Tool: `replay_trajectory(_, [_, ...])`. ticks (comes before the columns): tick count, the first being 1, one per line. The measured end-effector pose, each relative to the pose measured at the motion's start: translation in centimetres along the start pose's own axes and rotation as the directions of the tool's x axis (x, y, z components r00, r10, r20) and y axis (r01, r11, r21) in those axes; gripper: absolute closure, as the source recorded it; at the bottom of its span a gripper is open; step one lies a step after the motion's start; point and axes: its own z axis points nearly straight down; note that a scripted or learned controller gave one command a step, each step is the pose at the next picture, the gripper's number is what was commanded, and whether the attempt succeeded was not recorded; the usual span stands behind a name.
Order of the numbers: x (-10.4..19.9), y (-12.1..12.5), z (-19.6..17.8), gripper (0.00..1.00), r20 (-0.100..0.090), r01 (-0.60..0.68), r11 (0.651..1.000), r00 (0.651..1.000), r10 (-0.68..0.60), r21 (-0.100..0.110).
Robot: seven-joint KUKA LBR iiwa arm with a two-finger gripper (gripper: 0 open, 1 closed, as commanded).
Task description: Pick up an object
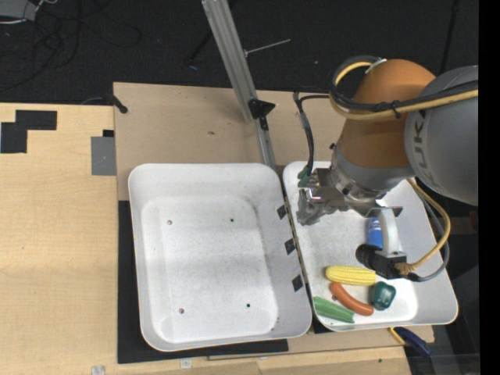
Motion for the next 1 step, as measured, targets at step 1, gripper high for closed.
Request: replay_trajectory(1, [4.88,-2.23,1.31,1.0,0.001,-0.001,1.0,1.0,0.001,0.002])
